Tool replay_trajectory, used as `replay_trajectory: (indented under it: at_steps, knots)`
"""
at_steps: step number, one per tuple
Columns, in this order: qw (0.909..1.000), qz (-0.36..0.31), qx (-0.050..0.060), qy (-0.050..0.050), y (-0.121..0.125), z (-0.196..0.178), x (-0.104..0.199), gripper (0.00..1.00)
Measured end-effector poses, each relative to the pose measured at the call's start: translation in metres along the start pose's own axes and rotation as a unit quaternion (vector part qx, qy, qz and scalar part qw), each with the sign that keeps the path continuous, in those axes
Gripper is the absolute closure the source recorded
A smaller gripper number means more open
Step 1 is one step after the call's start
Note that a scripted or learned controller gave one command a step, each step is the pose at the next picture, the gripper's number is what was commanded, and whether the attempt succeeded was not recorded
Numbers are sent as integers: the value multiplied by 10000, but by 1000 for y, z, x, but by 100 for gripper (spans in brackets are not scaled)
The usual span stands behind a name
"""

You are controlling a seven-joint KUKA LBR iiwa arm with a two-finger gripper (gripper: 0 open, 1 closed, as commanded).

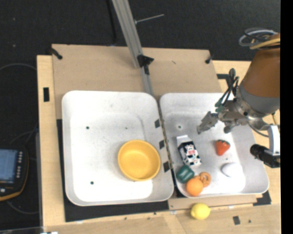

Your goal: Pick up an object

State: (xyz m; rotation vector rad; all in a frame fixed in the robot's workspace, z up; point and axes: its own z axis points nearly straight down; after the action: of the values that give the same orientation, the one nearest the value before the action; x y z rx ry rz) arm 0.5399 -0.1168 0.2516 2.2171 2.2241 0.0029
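Two bins (112,101) sit side by side on the counter (195,57), and we've got the arm (264,77) reaching in from the right, over the right bin (185,106). Its jaws (216,121) hang above bare floor in that bin's upper middle, with nothing between them; whether they're spread or closed we can't tell from this angle.

Plenty to choose from below. We see a small black-and-white toy (188,152) near the bin's left side, a red piece (222,146) just right of it, a white lump (229,169) nearer the front, and a tight cluster at the front edge: a green piece (184,173) against an orange ball (194,186), with a second orange thing (204,178) touching it. A yellow bowl (138,160) sits alone in the left bin, and a lemon (200,211) lies outside on the counter.

We'd call this the approach, no grasp begun. The red piece looks the nearest target and stands apart from its neighbours, so there's room either side. To do it well, we'd centre over it before descending, come straight down, and close only once low enough. We'd steer clear of the front cluster: crowded pieces and round fruit could roll or get nudged away.
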Motion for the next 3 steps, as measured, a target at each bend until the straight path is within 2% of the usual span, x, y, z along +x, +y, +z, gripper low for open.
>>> replay_trajectory:
  at_steps: [1, 2, 3]
  knots:
    - [10000, 11, -2, 0, 0, 0, 0, 0]
    - [10000, 26, 24, -9, 3, 43, 3, 0]
    - [10000, 19, 41, -6, -2, 106, 0, 0]
